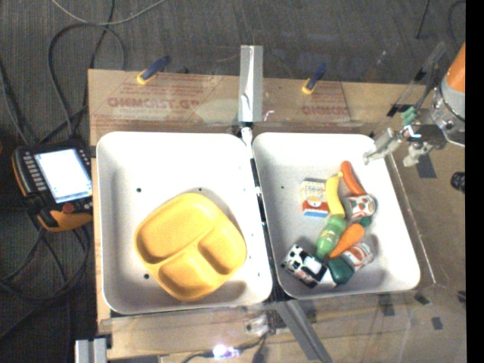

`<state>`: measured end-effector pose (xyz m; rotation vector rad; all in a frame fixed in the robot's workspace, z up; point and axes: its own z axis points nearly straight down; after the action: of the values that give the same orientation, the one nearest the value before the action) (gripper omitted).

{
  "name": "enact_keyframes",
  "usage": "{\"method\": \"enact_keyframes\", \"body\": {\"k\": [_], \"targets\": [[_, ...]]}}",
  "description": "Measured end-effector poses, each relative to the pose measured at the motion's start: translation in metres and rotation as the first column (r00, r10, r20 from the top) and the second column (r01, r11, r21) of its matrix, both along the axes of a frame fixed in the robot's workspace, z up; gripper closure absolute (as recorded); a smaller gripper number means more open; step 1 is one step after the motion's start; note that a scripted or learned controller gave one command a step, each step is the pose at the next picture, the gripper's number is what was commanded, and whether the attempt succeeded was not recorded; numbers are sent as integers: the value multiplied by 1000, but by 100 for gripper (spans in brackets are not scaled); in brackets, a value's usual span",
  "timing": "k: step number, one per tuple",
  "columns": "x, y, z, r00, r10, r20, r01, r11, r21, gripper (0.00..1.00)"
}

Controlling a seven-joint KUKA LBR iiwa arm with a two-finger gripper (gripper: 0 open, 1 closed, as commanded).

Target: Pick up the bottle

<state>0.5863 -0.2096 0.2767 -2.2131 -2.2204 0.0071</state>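
Bottle lies untouched in the right bin; gripper off to the upper right.

The green bottle [330, 234] with a yellow top lies tilted in the lower middle of the right bin [287, 174], packed among toys: a yellow banana [334, 195] above it, an orange carrot [349, 237] just to its right, a small carton [314, 197] to its upper left, and a black-and-white cow [303, 264] below left. The left bin [113, 165] carries a yellow divided plate [190, 243]. The gripper [401, 144] hangs over the right bin's upper right corner, well apart from the bottle; how far its fingers are open cannot be told, and nothing shows between them. A tablet [59, 174] sits at the frame's left edge.
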Motion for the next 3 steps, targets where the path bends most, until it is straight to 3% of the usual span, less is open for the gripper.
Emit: {"method": "enact_keyframes", "body": {"k": [1, 2, 3], "targets": [[-33, 44, -140, 999, -39, -2, 39, 999, 1, 0], [2, 16, -173, 998, -61, 12, 61, 998, 1, 0], [-48, 64, -182, 988, 153, 33, -153, 988, -11, 0]]}}
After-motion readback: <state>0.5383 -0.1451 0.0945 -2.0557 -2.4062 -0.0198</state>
